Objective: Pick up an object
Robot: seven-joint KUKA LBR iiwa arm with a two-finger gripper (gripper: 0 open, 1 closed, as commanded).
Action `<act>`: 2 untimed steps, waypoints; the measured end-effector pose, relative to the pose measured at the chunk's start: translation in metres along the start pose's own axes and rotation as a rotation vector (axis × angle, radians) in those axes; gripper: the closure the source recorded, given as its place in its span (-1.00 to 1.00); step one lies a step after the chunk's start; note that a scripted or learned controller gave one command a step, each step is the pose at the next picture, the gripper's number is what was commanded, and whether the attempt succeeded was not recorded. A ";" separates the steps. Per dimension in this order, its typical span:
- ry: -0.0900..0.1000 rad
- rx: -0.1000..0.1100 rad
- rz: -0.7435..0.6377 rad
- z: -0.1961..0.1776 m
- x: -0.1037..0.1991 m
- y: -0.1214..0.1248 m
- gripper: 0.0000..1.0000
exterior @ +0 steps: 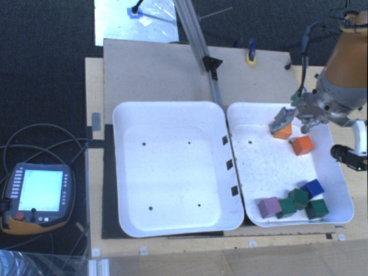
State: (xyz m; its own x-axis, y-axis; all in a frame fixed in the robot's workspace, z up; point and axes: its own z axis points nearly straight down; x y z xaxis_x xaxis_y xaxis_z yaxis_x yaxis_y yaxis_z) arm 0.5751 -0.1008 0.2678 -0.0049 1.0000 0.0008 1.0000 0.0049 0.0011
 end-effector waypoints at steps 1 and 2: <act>0.000 -0.001 0.001 0.000 0.000 0.000 -1.00; 0.000 0.003 0.003 0.044 0.001 -0.007 -1.00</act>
State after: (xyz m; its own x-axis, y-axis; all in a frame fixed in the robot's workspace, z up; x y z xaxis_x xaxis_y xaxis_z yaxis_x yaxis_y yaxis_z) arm 0.5681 -0.0996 0.2234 -0.0019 1.0000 0.0004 1.0000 0.0019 -0.0022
